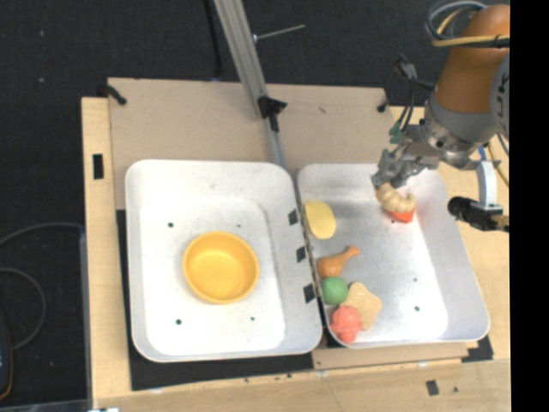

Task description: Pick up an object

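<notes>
A glossy yellow bowl (221,267) sat in the left bin (154,196); along the right bin's (446,307) left wall lay smooth toy foods. Further right, the gripper (393,178) hung just above a knobbly cream-and-orange toy (398,203) (its opening couldn't be judged); a straight, centred descent seemed wisest

Bench (197,127) under two white bins (154,187)

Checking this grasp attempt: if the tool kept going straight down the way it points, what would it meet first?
Most likely the small tan-and-orange toy lying just under the tool in the right bin; height above it is unclear.
</notes>
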Robot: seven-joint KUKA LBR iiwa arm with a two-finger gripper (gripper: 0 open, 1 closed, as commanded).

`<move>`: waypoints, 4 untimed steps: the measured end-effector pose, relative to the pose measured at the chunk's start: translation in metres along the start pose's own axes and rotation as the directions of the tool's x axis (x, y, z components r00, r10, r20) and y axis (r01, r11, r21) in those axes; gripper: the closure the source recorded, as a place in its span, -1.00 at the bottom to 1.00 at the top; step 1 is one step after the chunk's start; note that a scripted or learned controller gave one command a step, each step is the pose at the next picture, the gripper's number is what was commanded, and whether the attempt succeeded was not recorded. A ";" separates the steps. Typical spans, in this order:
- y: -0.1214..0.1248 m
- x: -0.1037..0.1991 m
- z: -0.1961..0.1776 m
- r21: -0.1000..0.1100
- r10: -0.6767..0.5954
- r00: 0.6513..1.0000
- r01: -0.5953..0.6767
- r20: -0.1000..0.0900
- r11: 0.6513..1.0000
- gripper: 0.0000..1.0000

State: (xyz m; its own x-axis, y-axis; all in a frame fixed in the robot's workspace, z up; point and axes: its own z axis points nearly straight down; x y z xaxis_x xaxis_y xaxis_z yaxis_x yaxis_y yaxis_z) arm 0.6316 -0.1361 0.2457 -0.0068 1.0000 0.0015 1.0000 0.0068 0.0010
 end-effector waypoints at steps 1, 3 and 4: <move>-0.018 0.048 -0.010 0.000 0.000 1.000 0.000 0.000 1.000 1.00; -0.036 0.157 -0.003 0.002 -0.001 1.000 0.001 0.000 1.000 1.00; -0.053 0.202 0.008 0.002 0.001 1.000 -0.001 0.001 1.000 1.00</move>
